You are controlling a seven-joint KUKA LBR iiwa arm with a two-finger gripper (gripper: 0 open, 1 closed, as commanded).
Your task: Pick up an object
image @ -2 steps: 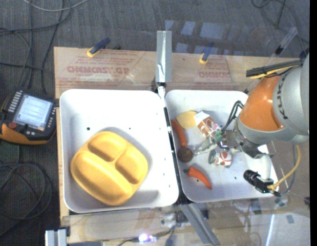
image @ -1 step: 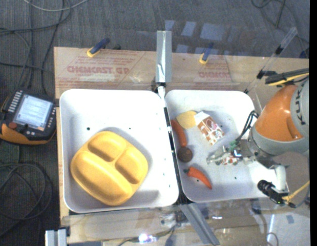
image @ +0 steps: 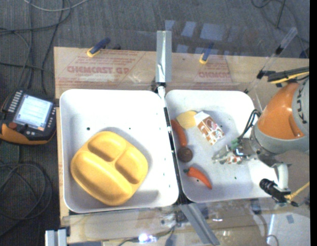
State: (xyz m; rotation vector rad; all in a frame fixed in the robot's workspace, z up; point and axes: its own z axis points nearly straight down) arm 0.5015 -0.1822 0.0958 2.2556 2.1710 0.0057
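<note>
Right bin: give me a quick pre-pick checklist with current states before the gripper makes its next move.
1. Gripper over right bin, not left bin: ok.
2. Something held between the fingers: cannot tell; it's cluttered there.
3. Carton free to grasp: ok, lying apart from the gripper, touching the yellow piece.
4. Carrot clear of neighbours: ok, lies alone near the front wall.
5. Brown ball reachable: not ok, tight to the divider with the red sausage.
6. Yellow tray out of the way: ok, in left bin.
</note>
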